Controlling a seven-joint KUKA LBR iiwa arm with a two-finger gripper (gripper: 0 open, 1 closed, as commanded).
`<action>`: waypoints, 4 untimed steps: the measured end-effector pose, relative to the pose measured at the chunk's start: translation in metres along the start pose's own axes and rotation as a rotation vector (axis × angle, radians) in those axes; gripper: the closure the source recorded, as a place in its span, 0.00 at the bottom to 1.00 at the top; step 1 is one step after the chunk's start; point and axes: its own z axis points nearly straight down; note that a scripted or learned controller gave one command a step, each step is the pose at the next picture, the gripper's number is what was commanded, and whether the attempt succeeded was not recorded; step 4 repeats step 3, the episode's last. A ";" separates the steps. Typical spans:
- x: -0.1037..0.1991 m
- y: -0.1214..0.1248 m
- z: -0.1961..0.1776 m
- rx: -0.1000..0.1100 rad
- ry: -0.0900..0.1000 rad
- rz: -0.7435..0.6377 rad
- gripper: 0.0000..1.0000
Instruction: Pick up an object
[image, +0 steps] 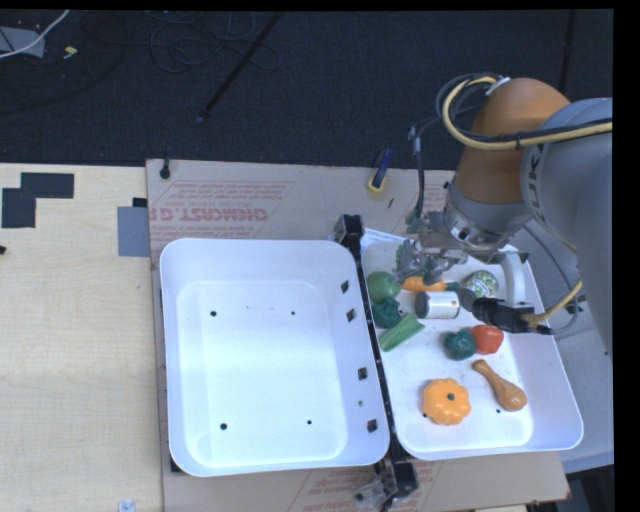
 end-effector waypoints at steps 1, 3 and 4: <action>-0.002 -0.015 0.008 -0.012 0.000 -0.001 1.00; 0.056 0.015 -0.013 -0.017 -0.001 -0.003 1.00; 0.056 0.015 -0.013 -0.017 -0.001 -0.003 1.00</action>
